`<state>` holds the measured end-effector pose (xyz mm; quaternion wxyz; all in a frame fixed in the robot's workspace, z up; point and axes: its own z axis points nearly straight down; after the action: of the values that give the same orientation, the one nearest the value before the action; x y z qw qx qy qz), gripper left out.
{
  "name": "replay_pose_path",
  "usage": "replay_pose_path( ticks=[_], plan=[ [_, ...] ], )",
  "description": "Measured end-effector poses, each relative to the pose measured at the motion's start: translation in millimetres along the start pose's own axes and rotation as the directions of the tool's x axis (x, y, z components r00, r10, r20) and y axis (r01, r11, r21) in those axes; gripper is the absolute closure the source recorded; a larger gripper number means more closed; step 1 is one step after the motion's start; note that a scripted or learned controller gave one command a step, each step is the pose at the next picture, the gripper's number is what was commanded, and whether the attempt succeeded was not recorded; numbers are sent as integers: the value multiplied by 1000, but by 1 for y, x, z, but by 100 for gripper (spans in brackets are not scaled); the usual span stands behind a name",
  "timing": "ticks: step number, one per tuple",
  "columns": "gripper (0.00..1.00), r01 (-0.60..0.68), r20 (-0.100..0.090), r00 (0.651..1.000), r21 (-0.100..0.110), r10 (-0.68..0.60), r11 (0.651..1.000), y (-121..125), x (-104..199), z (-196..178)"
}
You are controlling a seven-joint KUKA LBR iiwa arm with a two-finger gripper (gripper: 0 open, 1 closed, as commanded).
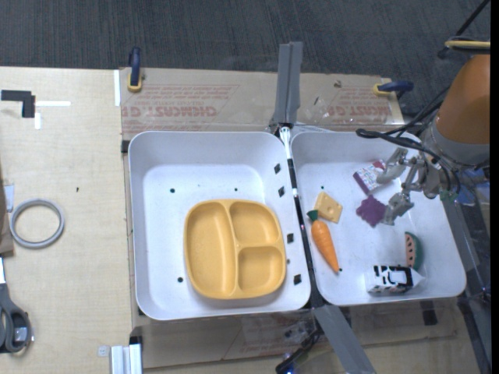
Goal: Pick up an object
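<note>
1. My arm (468, 104) reaches in from the right, its orange band up by the right bin's (437, 287) far corner, wrist bent down toward the bin floor.
2. My hand (394, 189) hangs over the right part of that bin with its two fingers spread apart and nothing between them. One fingertip sits by a purple block (363, 180); the other is just above a crumpled purple piece (372, 210).
3. The right bin also holds a yellow cheese wedge (328, 207) near its left wall, a carrot (323, 244) lying just below the cheese, a watermelon slice (412, 250) toward the near right side, and a black-and-white carton (394, 280) at the near edge.
4. The left bin (156, 232) holds a yellow divided plate (234, 248) with three sections, sitting near the middle and toward the front.
5. On the counter (70, 287) to the left lie a grey ring (34, 223) and scissors (14, 329) at the near left edge.
6. A cardboard sheet (195, 104) lies behind the bins, with clamps at its left (135, 68) and right (394, 88) ends.
7. Cables (390, 136) trail from my wrist across the right bin's far rim.
</note>
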<state>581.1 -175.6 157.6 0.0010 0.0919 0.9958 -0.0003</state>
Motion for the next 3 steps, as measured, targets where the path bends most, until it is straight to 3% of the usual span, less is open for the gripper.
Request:
replay_pose_path(
  ticks=[1, 2, 3],
  plan=[
    [0, -199, 2, 980, 0, 199, 980, 52, -61, 35],
    [0, -403, -1, 915, 1, 403, 915, 59, -5, 66],
    [0, -547, 2, 837, 0, 547, 837, 75, -51, 65]
  ],
)
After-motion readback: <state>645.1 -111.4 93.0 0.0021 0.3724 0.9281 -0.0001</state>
